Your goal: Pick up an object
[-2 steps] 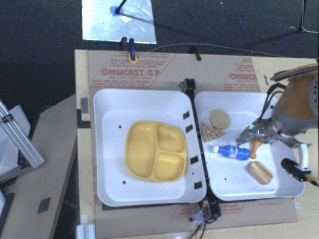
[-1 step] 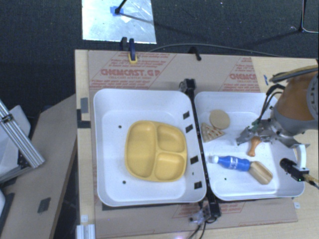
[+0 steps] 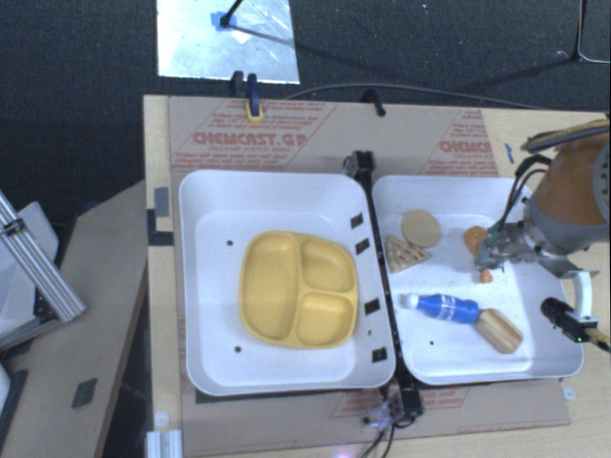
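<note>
Two white bins are carried side by side on the surface. One yellow divided plate [image 3: 298, 288] is seen in the left bin [image 3: 205, 256]. Five things are counted in the right bin [image 3: 549, 356]: a tan disc [image 3: 421, 228], a striped wedge [image 3: 405, 254], a blue bottle [image 3: 442, 306], a wooden block [image 3: 500, 330] and an orange piece [image 3: 475, 239] near the far right corner, just beside the tool [image 3: 491, 259], whose state cannot be told.

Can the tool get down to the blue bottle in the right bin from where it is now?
Probably yes: the tool hangs just above the blue bottle, which lies flat with open bin floor between them.
</note>
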